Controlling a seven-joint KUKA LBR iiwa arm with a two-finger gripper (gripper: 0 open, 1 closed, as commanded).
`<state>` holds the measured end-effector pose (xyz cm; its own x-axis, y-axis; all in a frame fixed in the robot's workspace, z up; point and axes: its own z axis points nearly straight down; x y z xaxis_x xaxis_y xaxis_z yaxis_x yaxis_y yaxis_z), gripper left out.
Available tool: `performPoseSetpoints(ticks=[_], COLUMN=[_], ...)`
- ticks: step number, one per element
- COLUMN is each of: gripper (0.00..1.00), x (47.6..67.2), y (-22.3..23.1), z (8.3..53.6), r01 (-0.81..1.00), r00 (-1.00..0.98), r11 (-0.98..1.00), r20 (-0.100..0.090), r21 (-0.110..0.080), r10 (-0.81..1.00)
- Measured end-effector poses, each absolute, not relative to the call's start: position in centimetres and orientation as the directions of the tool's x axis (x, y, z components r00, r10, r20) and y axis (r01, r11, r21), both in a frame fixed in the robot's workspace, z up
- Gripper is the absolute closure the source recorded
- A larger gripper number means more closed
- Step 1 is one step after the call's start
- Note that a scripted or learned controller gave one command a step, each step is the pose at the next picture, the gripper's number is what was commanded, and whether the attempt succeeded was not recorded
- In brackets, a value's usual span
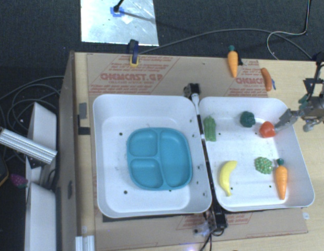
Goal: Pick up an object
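The brown cardboard-covered counter [151, 72] carries two shallow white plastic bins side by side. The left white bin [107, 119] holds a light blue divided plastic plate [159, 158], lying flat near its middle. The right white bin [298, 192] holds the small toy foods. A yellow plastic banana [227, 177] lies near the bin's front left, and an orange toy carrot with a green top [280, 180] lies toward the front right, just beside a bumpy light green toy vegetable [263, 164]. A long green toy vegetable [209, 128] rests along the left wall. A dark green round toy [247, 119] sits near the back, with a small red round toy tomato [267, 129] close to its right. Two more orange toy carrots lie on the counter behind the bins, one upright [233, 63] and one tilted [266, 79]. The grey metal gripper [284, 120] reaches in from the right edge, its tip touching or just beside the red tomato; I cannot tell how its fingers stand, and nothing is visibly held between them.
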<state>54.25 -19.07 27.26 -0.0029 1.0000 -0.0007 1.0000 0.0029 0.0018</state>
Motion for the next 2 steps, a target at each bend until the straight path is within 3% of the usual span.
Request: performPoseSetpoints(ticks=[1,2], gripper=[0.0,0.0], x=[52.6,52.2], y=[-12.5,-8.8], z=[18.4,9.8], r01=[1.0,1.0], r00=[-0.004,-0.003], r11=[0.004,0.003], r20=[0.0,0.001], r21=[0.0,-0.002], r10=[1.0,1.0])
